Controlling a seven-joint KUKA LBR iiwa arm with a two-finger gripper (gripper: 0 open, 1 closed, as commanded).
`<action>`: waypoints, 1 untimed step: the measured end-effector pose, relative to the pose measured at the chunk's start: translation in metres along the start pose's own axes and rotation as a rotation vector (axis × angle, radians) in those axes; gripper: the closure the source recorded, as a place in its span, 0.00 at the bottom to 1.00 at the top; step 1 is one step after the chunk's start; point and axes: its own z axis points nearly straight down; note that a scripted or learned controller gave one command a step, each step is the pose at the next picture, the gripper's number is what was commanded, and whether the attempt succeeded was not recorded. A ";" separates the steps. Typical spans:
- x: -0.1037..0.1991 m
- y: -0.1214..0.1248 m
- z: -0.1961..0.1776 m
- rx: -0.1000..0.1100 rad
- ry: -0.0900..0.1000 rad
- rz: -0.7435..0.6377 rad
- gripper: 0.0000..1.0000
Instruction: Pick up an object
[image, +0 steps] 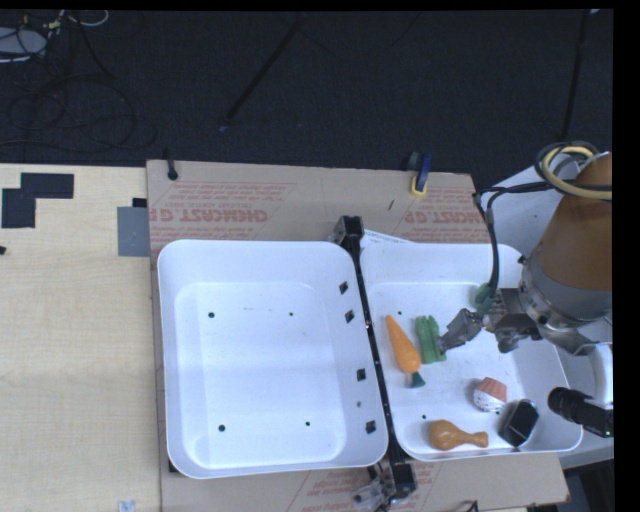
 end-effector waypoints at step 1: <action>-0.028 -0.011 0.010 0.003 0.000 0.003 0.00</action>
